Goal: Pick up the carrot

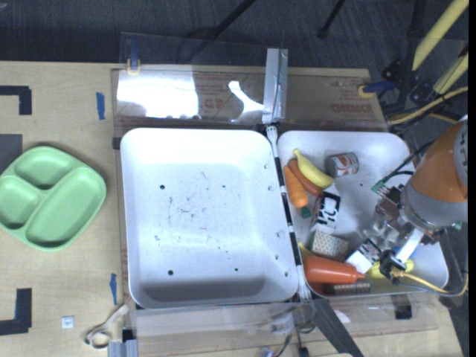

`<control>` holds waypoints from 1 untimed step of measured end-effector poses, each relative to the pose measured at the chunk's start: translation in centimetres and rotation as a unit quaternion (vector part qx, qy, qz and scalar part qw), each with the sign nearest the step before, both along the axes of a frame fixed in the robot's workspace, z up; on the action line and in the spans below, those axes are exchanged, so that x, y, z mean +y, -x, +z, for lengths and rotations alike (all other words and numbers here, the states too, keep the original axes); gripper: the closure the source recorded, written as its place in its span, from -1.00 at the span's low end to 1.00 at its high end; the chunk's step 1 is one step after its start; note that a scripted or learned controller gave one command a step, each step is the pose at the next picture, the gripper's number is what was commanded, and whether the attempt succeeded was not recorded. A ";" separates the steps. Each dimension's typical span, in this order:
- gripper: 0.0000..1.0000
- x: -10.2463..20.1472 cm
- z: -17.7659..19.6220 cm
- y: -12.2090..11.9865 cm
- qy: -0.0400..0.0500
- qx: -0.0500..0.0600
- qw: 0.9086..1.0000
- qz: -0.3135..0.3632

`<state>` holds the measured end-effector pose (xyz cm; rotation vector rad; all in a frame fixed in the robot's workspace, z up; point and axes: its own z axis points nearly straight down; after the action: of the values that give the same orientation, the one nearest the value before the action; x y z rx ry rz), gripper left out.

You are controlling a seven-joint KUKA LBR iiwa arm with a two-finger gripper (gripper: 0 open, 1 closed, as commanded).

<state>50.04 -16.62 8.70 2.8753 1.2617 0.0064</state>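
1. The left bin (pixel 197 214) shows bare white floor; the right bin (pixel 372 151) holds a banana (pixel 312 169), a can (pixel 343 163), a black-and-white item (pixel 328 210) and two orange pieces.
2. The carrot (pixel 329 270) lies at the right bin's near edge, long axis left-right, narrow end pointing right.
3. The arm (pixel 439 181) reaches in from the right, wrist angled down-left; the gripper (pixel 372 255) sits just right of the carrot's tip.

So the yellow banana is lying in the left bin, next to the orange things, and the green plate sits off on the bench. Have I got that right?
Not quite. The camera view shows the banana in the right bin, not the left one. It does lie next to the orange things, and the green plate sits off on the bench.
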 end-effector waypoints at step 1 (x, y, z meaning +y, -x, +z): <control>1.00 0.9 5.8 -11.4 0.000 0.003 0.995 -0.103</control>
<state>61.39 -15.76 14.46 2.9926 0.9585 -0.0021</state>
